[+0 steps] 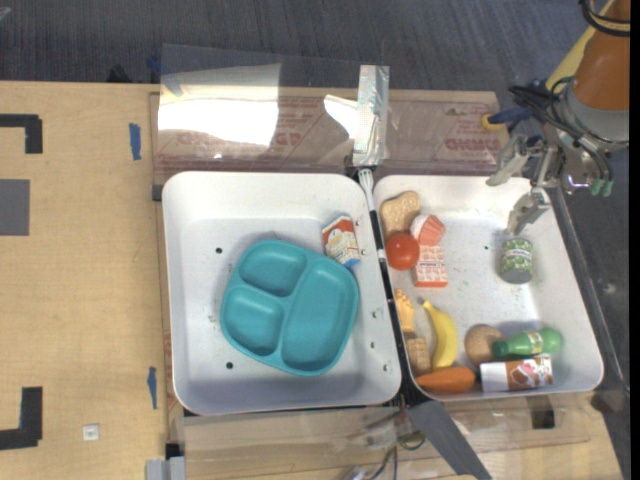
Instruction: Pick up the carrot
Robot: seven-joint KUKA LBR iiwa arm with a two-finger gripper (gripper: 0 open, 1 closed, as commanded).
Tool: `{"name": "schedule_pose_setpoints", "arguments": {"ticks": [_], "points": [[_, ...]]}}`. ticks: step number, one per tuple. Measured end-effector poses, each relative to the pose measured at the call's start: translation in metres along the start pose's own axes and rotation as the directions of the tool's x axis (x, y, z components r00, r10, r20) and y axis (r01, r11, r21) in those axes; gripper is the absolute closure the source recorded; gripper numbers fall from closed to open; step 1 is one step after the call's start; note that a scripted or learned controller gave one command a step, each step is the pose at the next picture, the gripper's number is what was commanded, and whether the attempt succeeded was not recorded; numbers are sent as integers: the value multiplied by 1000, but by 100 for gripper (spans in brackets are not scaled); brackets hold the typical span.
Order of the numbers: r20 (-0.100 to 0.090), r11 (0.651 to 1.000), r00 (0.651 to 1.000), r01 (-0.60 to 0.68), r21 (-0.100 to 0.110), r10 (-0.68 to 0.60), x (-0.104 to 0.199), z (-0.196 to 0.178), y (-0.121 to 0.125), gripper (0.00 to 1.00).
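The smooth, tapered orange carrot (446,379) lies at the near edge of the right bin (478,223), just beside a curved yellow banana (441,332) and a labelled can (516,373) on its side. The metal hand (532,206) hangs over the bin's far right, above a small round green-topped tin (517,259); how far its fingers part, I cannot tell. A glossy teal divided plate (289,307) sits in the left bin (190,268).

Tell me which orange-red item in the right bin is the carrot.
The carrot is the long orange piece lying flat at the bin's near edge, beside the banana. The round red tomato sits farther back.
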State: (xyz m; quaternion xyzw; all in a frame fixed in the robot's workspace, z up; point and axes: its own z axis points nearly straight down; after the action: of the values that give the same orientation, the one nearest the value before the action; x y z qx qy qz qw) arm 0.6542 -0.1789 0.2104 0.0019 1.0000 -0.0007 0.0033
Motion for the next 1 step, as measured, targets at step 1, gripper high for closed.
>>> {"name": "schedule_pose_setpoints", "arguments": {"ticks": [1], "points": [[12,986,986,-168,-2,168,17,109,64,0]]}}
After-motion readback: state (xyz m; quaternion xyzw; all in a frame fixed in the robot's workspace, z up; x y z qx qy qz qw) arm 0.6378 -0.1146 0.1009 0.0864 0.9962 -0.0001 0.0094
